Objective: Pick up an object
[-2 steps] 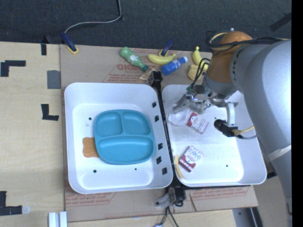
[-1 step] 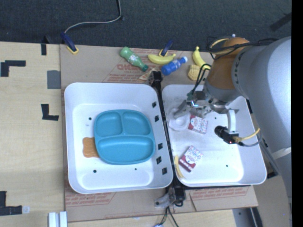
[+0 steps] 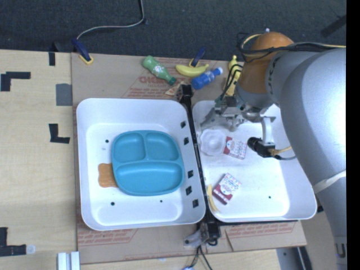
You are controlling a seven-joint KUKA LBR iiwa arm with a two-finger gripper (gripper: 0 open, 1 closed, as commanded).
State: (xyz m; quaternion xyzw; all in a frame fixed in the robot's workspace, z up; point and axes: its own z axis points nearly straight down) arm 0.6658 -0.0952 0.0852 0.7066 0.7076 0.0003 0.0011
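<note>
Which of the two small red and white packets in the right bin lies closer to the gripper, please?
The upper packet, beside the clear cup, lies just below the gripper. The other packet sits farther down, toward the bin's near edge.

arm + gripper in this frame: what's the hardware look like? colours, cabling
Bulky smooth grey arm with a rounded orange band above the wrist. Thin black cables loop over the orange section. The two-finger gripper is bare grey metal, with a yellow-and-black part beside it and a small black fitting with a cable on its side.

Dark carpet (image 3: pixel 185 7) behind pale wooden bench (image 3: pixel 34 167).
</note>
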